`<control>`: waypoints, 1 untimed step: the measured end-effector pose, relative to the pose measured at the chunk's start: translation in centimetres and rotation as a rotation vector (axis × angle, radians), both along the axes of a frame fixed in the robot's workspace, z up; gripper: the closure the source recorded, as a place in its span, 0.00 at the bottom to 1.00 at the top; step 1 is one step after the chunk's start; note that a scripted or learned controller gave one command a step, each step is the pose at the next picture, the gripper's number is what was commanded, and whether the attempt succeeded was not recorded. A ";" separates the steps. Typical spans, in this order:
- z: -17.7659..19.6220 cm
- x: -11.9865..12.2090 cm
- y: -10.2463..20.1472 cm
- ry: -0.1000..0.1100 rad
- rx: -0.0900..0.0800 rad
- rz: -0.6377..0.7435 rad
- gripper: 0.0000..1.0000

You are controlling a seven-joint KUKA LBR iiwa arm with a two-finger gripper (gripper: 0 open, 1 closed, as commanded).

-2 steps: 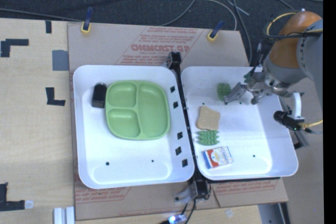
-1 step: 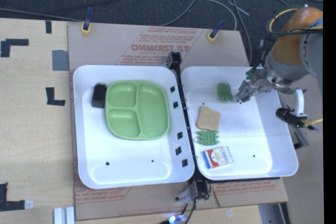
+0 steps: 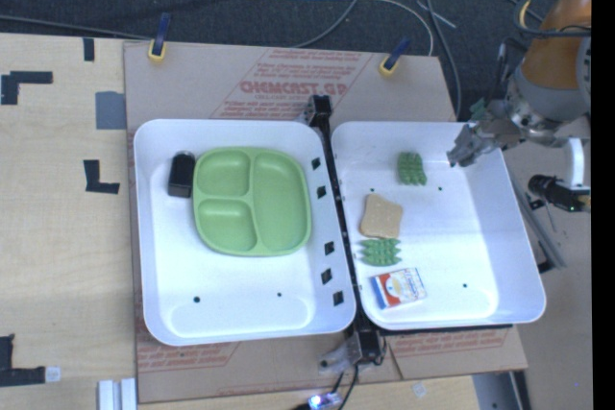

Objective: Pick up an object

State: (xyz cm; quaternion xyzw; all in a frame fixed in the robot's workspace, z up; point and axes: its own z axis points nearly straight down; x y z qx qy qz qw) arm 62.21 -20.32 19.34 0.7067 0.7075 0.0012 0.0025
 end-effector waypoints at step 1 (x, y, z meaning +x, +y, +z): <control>4.3 -0.1 -0.1 0.001 0.000 0.000 1.00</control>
